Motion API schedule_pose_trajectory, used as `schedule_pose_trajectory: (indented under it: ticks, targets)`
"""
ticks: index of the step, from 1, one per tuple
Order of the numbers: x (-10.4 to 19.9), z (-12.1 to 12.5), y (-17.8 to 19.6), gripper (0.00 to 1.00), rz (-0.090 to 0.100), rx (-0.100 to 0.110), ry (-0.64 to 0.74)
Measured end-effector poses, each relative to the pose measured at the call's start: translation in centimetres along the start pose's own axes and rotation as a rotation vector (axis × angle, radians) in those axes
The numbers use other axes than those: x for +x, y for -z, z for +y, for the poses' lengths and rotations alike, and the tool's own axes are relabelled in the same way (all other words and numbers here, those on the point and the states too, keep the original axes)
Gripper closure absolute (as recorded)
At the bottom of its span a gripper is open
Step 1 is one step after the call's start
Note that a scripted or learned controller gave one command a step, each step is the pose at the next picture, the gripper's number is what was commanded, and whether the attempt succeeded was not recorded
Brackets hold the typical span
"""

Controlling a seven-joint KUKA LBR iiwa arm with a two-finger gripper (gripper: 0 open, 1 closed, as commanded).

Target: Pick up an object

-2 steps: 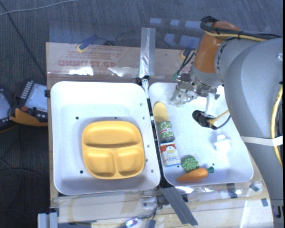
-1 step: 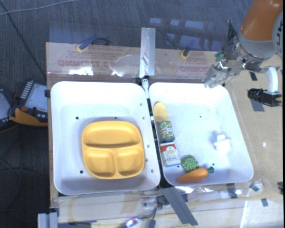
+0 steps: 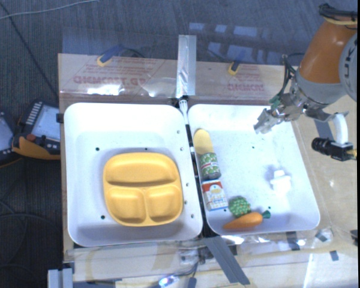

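Hovering over the upper right part of the right white bin, the two-finger gripper is seen with nothing between its tips; whether they are spread cannot be told. A small white blocky object lies below it and slightly to its right, well apart. A row of items is ranged far to its left: yellow piece, green-labelled can, red-and-white carton.

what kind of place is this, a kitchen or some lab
Most likely a robotics lab bench: two white bins taped down on cardboard, toy food such as a carrot, a control pendant on carpet, and the arm's gripper.
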State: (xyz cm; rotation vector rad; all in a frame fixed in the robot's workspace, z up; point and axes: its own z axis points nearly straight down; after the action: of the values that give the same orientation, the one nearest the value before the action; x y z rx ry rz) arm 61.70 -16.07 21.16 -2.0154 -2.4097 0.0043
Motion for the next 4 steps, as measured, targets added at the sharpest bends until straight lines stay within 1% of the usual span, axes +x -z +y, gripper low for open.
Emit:
schedule_pose_trajectory:
  ticks: [1, 2, 3, 4]
  targets:
    - [3.8, -3.0, 8.7, 1.0, -0.001, -0.004, 0.256]
    - [8.0, -1.0, 12.6, 1.0, -0.001, -0.004, 0.414]
    - [13.2, -2.1, 16.6, 1.0, -0.002, -0.006, 0.629]
    - [13.5, -4.5, 17.4, 1.0, -0.002, -0.008, 0.581]
